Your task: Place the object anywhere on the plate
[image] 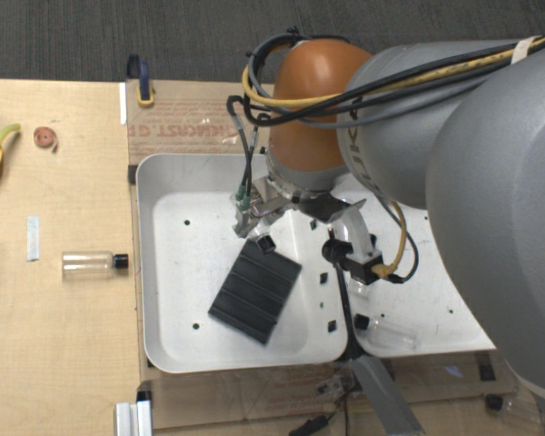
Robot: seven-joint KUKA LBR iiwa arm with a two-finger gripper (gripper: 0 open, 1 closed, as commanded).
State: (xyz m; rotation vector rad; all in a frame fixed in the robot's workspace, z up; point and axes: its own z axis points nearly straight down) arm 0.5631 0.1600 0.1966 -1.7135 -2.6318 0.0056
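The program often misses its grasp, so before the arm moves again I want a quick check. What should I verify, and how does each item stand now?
1. Gripper is over the left bin: ok.
2. Dark ribbed slab lies flat on the bin floor, below the gripper: ok.
3. Something is held between the fingers: cannot tell.
4. A plate to place on can be located: cannot tell.
5. Cables hang clear of the slab: ok.
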